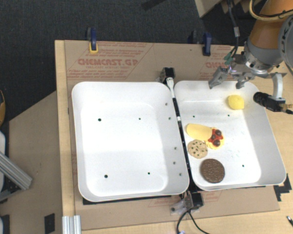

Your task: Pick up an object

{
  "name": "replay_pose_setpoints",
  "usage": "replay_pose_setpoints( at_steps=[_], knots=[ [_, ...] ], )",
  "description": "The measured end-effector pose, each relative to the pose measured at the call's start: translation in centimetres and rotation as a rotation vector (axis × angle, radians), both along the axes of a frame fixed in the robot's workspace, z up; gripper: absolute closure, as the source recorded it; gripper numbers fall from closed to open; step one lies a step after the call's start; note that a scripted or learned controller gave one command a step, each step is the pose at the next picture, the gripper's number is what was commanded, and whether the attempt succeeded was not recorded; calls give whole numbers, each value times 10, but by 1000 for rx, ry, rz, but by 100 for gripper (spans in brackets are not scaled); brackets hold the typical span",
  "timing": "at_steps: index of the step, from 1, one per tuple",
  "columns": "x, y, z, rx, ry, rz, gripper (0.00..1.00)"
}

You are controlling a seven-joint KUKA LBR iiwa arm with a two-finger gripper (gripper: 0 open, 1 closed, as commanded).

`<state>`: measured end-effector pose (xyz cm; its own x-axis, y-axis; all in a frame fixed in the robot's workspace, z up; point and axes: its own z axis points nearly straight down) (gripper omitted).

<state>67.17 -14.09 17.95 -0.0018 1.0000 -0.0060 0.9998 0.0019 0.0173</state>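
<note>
Hovering over the far edge of the right-hand bin [263, 145], the grey arm's pincer [228, 80] hangs with its two fingers spread wide and nothing between them, a posture that reads as a grasp not yet begun. All the candidates for pickup lie in that one bin, presumably so the program has a single area to search: a small yellow lump [236, 102] nearest the pincer, just below and to its right; a pale yellow piece [198, 129] nearer the middle, touching a red-and-dark berry-like cluster [216, 137]; a speckled cookie [198, 149] just beside those; and a dark brown cookie [212, 170] toward the near rim. The left-hand bin [88, 130] sits flush against its neighbour on the counter [63, 72], likely the drop-off side (that is a guess from the layout). Blue clamps [92, 40] at the board's far edge appear to pin the sheet so nothing shifts. The yellow lump looks the easiest target: it stands apart from the rest, leaving room for fingers on both sides.
</note>
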Motion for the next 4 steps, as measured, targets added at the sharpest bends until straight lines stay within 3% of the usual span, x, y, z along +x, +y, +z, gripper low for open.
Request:
replay_pose_setpoints(
  at_steps=[1,2,3,4],
  knots=[
    [-6,-68,-97,14,23,-6,0],
    [-5,8,-94,9,19,4,0],
    [-5,53,-94,8,19,2,0],
    [-2,109,136,6,-4,4,0]
  ],
)
